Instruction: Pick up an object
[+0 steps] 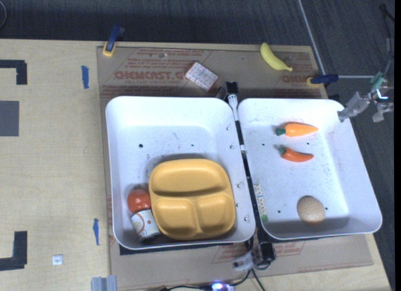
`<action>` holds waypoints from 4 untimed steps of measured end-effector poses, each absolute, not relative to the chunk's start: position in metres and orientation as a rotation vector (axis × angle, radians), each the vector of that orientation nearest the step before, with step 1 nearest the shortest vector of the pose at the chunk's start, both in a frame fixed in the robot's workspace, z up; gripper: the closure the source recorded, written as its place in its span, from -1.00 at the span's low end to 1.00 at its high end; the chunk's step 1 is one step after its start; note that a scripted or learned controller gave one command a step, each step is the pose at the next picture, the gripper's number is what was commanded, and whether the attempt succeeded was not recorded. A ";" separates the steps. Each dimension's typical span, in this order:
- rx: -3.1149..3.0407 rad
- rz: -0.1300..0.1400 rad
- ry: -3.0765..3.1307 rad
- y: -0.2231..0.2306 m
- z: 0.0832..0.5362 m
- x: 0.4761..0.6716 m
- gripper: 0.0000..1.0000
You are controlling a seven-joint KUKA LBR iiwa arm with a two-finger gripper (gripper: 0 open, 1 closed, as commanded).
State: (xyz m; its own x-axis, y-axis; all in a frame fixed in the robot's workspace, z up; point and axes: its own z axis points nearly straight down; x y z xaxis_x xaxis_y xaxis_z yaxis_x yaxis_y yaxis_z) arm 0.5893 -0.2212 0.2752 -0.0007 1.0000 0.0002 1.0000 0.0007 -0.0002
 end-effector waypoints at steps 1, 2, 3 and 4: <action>-2.220 0.001 -2.220 -0.223 0.172 0.581 -1.00; -2.224 -0.016 -2.235 -0.222 0.109 0.523 -1.00; -2.226 -0.005 -2.228 -0.167 0.086 0.492 -1.00; -2.221 -0.005 -2.224 -0.118 0.086 0.481 -1.00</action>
